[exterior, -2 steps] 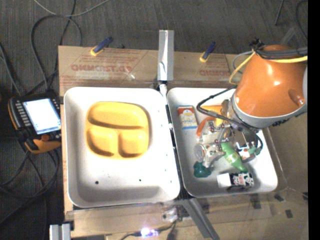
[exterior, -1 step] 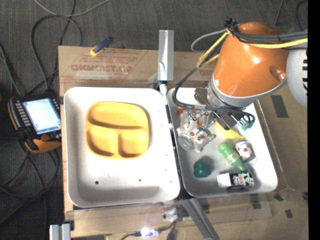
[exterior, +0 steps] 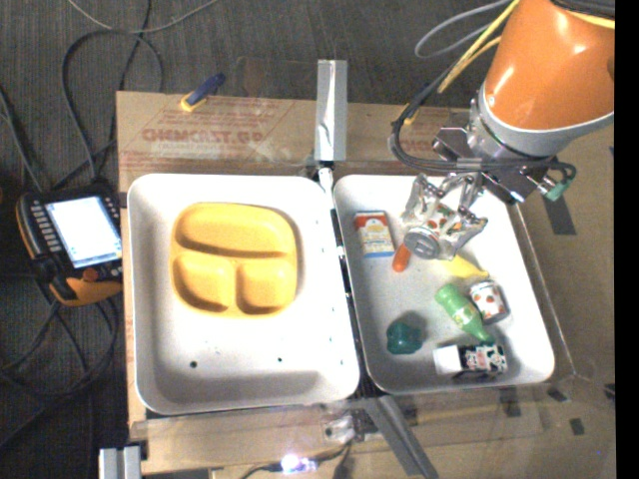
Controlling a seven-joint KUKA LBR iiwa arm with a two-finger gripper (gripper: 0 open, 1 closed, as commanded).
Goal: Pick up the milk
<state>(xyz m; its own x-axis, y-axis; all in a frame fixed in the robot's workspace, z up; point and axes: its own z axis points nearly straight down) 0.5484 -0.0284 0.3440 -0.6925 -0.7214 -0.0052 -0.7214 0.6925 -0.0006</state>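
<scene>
Far left of pincer: yellow moulded plastic divided tray [exterior: 238, 257] in glossy white left bin [exterior: 150, 297]. Just left: small red-and-white milk carton [exterior: 374, 235], flat on right bin [exterior: 529, 267] floor, orange carrot-shaped piece [exterior: 401, 258] beside. Pincer [exterior: 444, 230] fingers apart, straddling a silvery can [exterior: 423, 241]. Below: green plastic bottle [exterior: 458, 306], bare floor leftward.

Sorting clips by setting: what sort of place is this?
Probably a robotics lab: two white bins of toy groceries on a bench, a teach pendant alongside, loose cables across the floor.
</scene>
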